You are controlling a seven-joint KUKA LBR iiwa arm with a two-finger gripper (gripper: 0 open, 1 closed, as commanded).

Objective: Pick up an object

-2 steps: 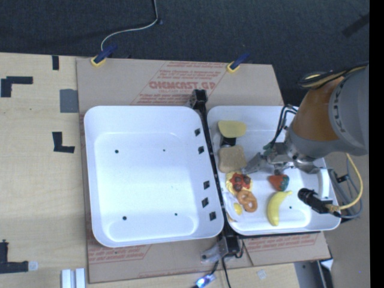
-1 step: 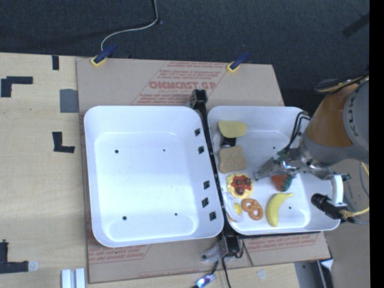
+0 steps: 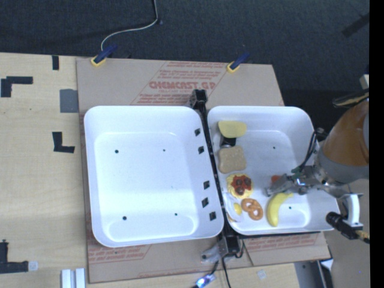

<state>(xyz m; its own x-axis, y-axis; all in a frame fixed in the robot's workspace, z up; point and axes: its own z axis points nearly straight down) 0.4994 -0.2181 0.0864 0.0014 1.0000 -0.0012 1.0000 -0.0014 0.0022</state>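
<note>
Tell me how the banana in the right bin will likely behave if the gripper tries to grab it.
The banana looks like smooth toy food, so probably stiff, light and a bit slippery. Its curved shape may let it pivot or rock if pinched off-centre. It lies near the right bin front wall, beside the pretzel, which a push might nudge.

Right bin [image 3: 264,116] w/ yellow slice [image 3: 231,128], bread piece [image 3: 232,159], red-topped item [image 3: 240,185], pretzel [image 3: 252,209] down its left side, banana [image 3: 275,209] lower center, gripper [image 3: 287,183] just above banana, arm [image 3: 348,146] at frame right, left bin [image 3: 144,173] beside.
</note>
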